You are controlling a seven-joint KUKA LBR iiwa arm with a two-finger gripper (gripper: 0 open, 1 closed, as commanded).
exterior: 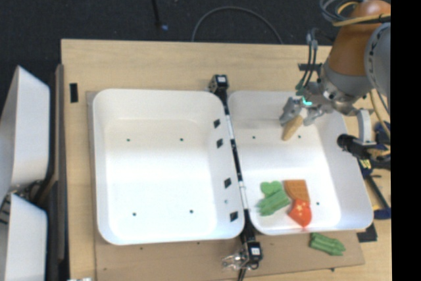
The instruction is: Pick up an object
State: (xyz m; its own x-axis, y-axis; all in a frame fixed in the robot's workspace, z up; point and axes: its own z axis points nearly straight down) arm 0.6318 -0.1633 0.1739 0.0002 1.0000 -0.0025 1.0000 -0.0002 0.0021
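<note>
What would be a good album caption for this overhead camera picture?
Grey robot arm's claw with a small tan stick-like piece at its tip, above the right shallow white bin of green, orange and red toys.

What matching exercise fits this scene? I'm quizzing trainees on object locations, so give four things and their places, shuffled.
Things:
1. red object
2. orange block
3. small green piece
4. gripper

Places:
A. on the bench outside the bins
B. above the right bin's far part
C. near corner of the right bin
D. right bin, just beyond the red object

Pairs: 1-C, 2-D, 3-A, 4-B
</note>
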